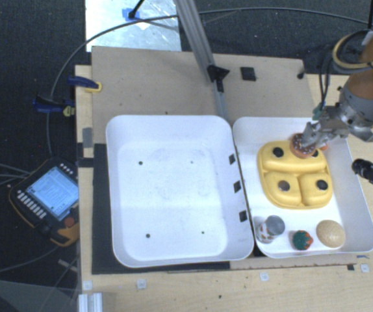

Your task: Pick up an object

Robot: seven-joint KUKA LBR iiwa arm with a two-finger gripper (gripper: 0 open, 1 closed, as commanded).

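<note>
The end effector (308, 142) is low over the far part of the right bin (362, 203), at the far edge of a yellow tray (295, 176) with three dark-centred hollows. A small reddish-brown object (301, 147) lies right under it; I cannot tell if it is held. The tray's long axis runs from the far edge toward the near edge. Along the near edge stand three small things — a grey cylinder (271, 227), a green-red ball (302, 240) and a beige egg shape (330, 233). The left bin (118, 174) is beside it on the worktop (154, 77).

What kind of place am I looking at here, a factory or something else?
Probably a robotics research lab, not a factory: a grey and orange robot arm reaches over two shallow white plastic bins of toy-like objects, and a handheld control pendant with a lit screen lies beside the bench among loose cables.
</note>
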